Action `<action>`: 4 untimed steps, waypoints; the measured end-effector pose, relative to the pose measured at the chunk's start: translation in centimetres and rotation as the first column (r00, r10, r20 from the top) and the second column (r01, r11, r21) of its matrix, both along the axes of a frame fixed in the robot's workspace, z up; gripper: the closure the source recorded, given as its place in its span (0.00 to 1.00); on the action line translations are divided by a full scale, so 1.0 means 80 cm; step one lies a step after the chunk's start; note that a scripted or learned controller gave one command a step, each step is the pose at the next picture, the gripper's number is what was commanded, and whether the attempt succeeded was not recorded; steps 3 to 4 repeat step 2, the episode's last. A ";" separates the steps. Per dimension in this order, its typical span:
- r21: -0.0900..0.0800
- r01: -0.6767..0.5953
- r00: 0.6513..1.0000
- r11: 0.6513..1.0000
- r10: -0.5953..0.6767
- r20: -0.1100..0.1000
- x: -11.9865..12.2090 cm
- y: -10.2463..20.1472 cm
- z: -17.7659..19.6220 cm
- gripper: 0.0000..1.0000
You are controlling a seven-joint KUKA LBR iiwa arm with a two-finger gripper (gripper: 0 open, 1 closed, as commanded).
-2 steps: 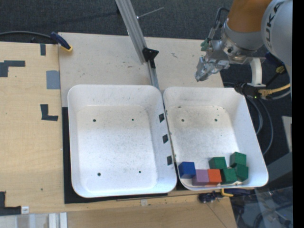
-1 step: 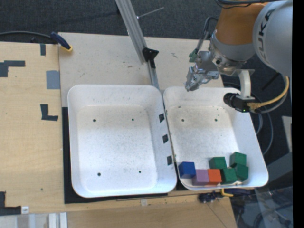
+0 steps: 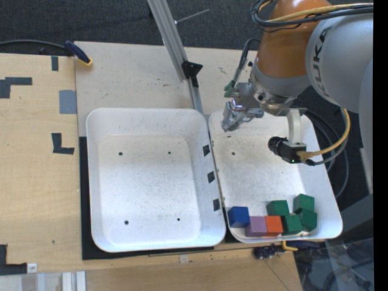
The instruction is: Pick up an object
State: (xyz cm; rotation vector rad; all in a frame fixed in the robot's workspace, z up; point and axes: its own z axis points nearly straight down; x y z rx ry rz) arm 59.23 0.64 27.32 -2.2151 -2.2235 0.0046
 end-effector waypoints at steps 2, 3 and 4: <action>0.000 -0.001 1.000 1.000 0.001 -0.002 -0.081 0.085 -0.042 1.00; 0.000 -0.001 1.000 1.000 0.001 -0.002 -0.081 0.085 -0.042 1.00; 0.000 -0.001 1.000 1.000 0.001 -0.002 -0.081 0.085 -0.042 1.00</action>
